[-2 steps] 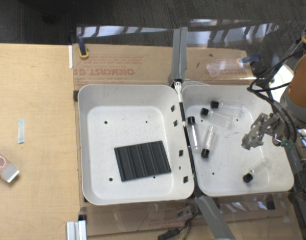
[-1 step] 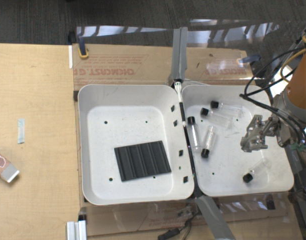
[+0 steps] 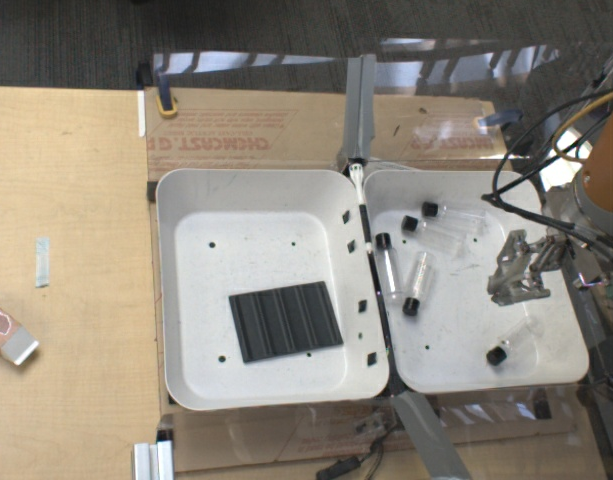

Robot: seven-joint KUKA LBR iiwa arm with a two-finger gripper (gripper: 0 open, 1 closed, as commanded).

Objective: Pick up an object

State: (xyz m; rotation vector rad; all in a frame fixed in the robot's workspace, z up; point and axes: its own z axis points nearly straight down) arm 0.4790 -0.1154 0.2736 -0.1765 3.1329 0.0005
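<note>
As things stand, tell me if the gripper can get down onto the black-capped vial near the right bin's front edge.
Probably yes. The vial lies apart from the other vials, with bare bin floor around it, and the gripper hangs just behind it in the same right bin. Nothing stands between them.

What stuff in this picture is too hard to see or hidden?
- Gripper in the camera view: too small and tangled-looking to tell if its fingers are open or shut.
- Arm: cut off by the right edge.
- Clear vials in the right bin: see-through on white, so their outlines blur; any contents cannot be made out.
- Small pink and white object on the bench: cut off by the left edge.
- Dark ribbed pad in the left bin: material unclear.
</note>
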